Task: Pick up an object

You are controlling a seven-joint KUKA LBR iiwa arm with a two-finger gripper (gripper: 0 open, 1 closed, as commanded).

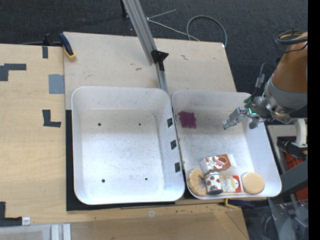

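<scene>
Both bins point(120, 96) are white, speckled with fine dark flecks. In the right one lie a purple lump point(187, 119), a red-and-white packet point(216, 162), a red-labelled can point(213, 183), a tan cookie point(197, 181) and a pale orange disc point(253, 183). The arm point(290, 79) is grey with an orange band. The bench point(27, 114) is light wood with grey tape marks.

2 speckled matt white plastic bins point(120, 194) sit on pale wood bench point(30, 134).
</scene>
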